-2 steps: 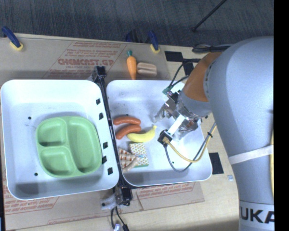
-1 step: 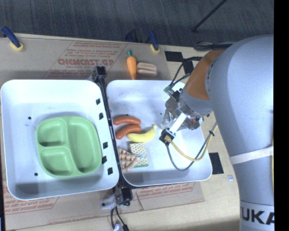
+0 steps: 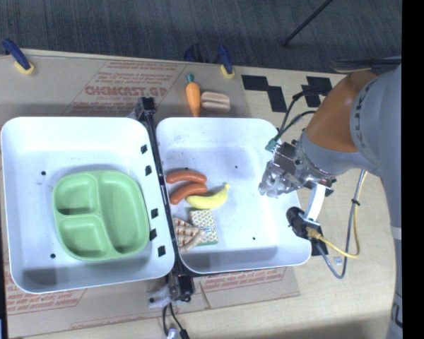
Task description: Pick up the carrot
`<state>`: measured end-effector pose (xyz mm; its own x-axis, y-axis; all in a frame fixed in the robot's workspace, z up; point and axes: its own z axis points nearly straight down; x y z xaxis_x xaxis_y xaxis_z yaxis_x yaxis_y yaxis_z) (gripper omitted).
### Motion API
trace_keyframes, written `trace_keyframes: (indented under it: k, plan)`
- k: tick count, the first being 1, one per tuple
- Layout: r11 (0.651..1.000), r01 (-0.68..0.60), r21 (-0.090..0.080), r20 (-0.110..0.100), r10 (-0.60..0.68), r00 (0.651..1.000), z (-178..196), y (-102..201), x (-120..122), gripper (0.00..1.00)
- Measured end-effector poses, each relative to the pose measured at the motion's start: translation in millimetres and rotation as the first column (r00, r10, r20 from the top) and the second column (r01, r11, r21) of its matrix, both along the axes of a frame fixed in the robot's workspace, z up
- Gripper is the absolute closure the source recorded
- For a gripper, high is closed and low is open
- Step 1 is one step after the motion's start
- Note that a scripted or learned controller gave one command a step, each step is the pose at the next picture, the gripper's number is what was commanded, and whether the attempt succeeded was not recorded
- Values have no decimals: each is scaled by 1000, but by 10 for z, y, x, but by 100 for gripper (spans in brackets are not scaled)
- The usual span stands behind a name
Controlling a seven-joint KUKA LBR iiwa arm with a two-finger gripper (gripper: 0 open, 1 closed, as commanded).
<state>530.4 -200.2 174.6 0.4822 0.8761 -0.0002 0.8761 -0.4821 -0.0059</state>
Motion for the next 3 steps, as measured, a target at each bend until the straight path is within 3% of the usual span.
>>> trace_keyframes:
  k: [1,2,3]
  plan:
    - [980,-201,-2,3,201,980,720,-31,-540,100]
    - [894,-449,-4,5,449,894,1192,121,-535,100]
    - [897,-442,-4,4,442,897,2126,-34,-443,100]
